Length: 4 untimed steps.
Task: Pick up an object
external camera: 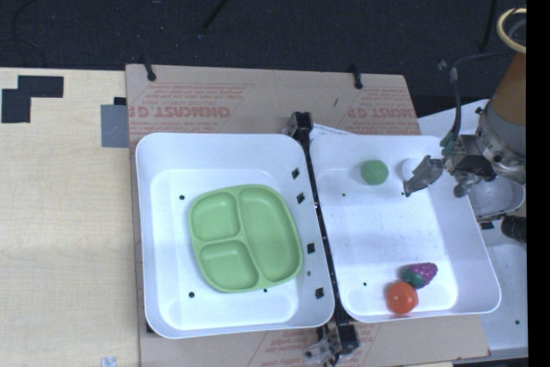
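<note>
A small green ball [374, 172] lies near the back of the right bin [481, 271]. At that bin's front sit a purple and green object [420, 273] and, touching it, an orange-red round fruit [401, 297]. My gripper [442, 179] hangs over the bin's back right part, just right of the green ball and apart from it. Its two fingers are spread open, the left fingertip [418, 177] pointing toward the ball, with nothing between them.
The left bin [163, 185] holds a light green divided plate [245, 236]. A black hinge strip [314, 219] runs between the bins. Both bins rest on a cardboard sheet [258, 103] atop the wooden bench [60, 228].
</note>
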Each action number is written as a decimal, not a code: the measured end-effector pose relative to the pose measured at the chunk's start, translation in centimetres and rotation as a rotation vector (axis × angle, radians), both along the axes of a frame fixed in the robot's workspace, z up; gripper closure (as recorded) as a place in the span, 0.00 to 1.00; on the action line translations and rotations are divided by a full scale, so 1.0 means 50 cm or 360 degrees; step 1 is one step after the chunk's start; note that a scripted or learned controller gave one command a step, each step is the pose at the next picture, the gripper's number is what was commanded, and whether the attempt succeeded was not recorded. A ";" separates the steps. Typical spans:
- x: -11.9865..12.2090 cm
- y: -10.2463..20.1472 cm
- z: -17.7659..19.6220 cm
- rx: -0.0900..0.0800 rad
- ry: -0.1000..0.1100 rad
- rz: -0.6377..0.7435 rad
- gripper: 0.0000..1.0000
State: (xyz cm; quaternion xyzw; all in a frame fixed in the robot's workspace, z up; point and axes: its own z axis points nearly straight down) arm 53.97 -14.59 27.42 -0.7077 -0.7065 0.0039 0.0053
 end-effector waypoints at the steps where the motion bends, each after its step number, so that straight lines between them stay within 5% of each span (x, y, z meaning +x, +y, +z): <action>1: 0.004 0.000 0.012 -0.0002 -0.0016 0.0003 0.00; 4: 0.012 -0.001 -0.294 0.0000 -0.0009 0.0002 0.00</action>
